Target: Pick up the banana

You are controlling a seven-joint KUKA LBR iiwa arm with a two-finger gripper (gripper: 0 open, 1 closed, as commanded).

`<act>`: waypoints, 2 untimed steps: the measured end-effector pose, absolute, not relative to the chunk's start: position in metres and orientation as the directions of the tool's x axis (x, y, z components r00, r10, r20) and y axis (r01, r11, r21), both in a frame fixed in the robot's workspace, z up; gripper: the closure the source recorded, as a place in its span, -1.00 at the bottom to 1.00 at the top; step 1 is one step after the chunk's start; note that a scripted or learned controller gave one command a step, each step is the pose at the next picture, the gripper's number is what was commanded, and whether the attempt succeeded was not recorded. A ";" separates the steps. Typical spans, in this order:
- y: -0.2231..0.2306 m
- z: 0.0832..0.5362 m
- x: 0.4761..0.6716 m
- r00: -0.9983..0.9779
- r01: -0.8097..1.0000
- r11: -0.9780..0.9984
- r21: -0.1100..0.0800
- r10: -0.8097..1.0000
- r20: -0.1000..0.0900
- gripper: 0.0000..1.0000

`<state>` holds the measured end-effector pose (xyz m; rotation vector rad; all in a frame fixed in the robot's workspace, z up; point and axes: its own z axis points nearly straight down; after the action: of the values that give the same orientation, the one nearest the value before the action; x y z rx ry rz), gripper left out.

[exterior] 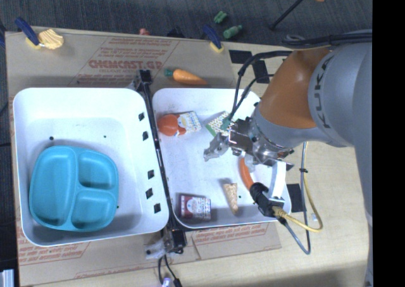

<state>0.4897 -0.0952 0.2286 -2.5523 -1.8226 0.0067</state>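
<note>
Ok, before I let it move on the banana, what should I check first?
1. Banana identified: cannot tell. A pale yellowish piece in the right bin may be it.
2. Gripper over the right bin: ok.
3. Gripper lined up on that piece: not ok; it sits nearer the green packet.
4. Grasp state: cannot tell.
5. Room around the piece: ok on the dark red box side; the orange item lies close.

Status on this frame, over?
Gripper low over right bin, mid-floor. Banana not surely identified; tan wedge by near wall is a maybe. Orange stick and red box lie close to it.
</note>
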 end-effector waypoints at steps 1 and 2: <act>-0.047 0.191 0.476 0.119 0.993 -0.119 -0.005 0.993 0.001 -1.00; -0.017 0.191 0.554 0.022 1.000 -0.022 -0.004 1.000 0.000 -1.00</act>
<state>0.5536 -0.0165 0.1913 -2.2434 -2.1949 0.0038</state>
